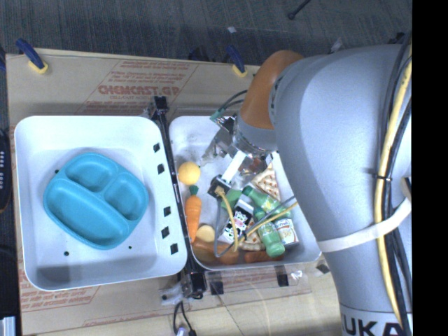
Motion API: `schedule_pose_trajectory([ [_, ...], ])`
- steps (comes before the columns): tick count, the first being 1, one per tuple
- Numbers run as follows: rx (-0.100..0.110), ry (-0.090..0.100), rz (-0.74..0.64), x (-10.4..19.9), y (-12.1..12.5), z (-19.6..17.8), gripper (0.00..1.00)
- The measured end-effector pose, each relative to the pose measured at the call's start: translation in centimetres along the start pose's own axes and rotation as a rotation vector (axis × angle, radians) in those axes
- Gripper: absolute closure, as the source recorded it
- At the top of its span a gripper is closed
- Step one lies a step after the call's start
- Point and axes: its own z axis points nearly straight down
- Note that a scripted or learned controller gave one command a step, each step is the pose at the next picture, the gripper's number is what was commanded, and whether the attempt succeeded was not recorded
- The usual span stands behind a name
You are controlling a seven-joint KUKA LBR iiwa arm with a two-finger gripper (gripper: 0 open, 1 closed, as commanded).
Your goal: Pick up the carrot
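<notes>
The carrot [193, 216] is orange and lies lengthwise along the left wall of the right bin [179, 133], near its front half. My gripper [222, 148] reaches down into the back half of this bin under the orange-banded wrist. It is up and to the right of the carrot, apart from it. Nothing can be seen held in it. A yellow lemon-like ball [187, 172] sits between the gripper and the carrot's far end.
Crowding the front of the right bin are two green bottles [263, 203], a waffle-patterned cracker [267, 181], a small yellow fruit [205, 233] and a brown item [225, 255]. The left bin [28, 187] holds a blue divided plate [96, 199].
</notes>
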Motion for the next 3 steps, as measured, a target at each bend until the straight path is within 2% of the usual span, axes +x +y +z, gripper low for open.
schedule_pose_trajectory([
  [1,-0.014,0.009,-0.037,3.2,3.0,1.8,0.00],
  [2,-0.023,0.014,-0.018,2.7,3.3,-9.1,0.00],
  [3,-0.011,0.002,-0.015,0.0,4.0,2.2,0.00],
])
